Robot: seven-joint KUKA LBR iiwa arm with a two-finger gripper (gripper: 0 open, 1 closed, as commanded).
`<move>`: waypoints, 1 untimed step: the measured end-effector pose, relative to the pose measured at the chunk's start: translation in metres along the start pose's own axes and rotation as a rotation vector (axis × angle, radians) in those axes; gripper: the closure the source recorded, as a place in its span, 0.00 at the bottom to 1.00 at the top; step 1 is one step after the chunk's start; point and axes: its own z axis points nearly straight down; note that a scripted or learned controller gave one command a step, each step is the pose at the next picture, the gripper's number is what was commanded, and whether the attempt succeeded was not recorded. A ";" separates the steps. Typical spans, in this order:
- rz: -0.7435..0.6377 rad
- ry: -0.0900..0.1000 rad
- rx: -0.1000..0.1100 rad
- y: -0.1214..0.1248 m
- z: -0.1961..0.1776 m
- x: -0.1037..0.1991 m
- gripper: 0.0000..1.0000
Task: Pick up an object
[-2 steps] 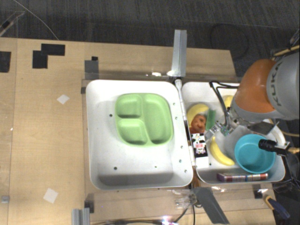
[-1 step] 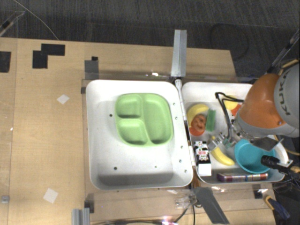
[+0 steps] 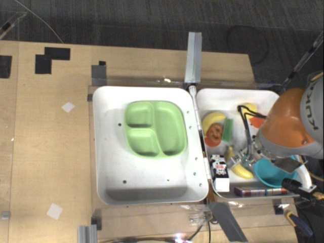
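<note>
The wooden surface [image 3: 45, 151] bears two white bins. The left bin [image 3: 109, 151] holds a green divided tray [image 3: 154, 128]. In the right bin [image 3: 217, 97], the claw [image 3: 242, 158] hangs over a yellow banana [image 3: 241, 171] lying diagonally, near end pointing right; its grip state cannot be told.

A light wooden bench [image 3: 45, 151] stands on dark carpet [image 3: 126, 9].

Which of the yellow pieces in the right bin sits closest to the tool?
The yellow banana-like piece at the bin's near side, beside the teal bowl, right by the tool. The other yellow pieces lie farther back.
</note>
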 end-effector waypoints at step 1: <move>0.161 0.008 0.008 -0.001 0.001 0.001 0.00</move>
